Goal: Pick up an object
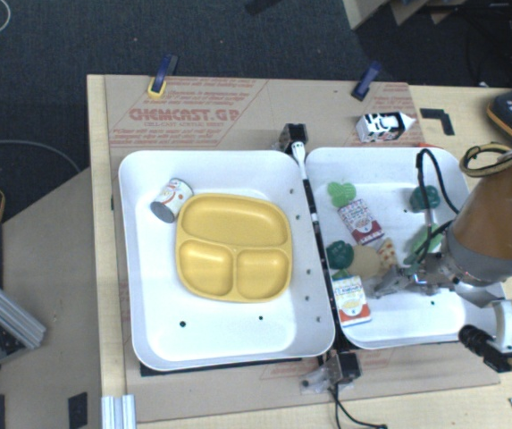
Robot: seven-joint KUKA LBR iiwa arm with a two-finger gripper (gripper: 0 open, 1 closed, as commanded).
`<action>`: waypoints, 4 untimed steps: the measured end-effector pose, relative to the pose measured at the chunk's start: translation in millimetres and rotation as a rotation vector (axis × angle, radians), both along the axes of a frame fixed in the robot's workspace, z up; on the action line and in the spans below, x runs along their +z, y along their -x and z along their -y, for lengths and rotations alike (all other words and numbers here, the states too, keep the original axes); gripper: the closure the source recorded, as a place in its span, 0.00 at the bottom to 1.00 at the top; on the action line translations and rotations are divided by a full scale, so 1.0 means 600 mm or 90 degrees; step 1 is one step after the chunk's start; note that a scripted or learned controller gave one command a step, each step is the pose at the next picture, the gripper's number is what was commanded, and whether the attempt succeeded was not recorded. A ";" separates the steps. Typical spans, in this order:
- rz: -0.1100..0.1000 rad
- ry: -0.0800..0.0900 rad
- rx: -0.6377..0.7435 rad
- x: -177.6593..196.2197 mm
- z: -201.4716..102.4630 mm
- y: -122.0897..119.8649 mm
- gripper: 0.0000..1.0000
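Glossy yellow three-compartment tray (234, 246) fills the left of two white bins; pincer (388, 282) fingers' state cannot be told.

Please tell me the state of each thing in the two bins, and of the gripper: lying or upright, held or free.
yellow divided plate: lying flat, hollows up, left bin.
small cup: on its side, touching the plate's rim.
red-and-white packet: lying flat, right bin, free.
small carton: lying flat, free.
gripper: low in the right bin, holding nothing visible.
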State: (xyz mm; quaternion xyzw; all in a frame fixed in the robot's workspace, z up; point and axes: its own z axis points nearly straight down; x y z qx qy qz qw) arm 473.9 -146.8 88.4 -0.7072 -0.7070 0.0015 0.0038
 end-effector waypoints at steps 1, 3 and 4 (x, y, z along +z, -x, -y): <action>0.005 0.002 -0.001 0.023 0.001 -0.003 1.00; 0.010 0.004 0.001 0.217 -0.014 -0.001 1.00; 0.007 0.003 0.001 0.228 -0.014 -0.002 1.00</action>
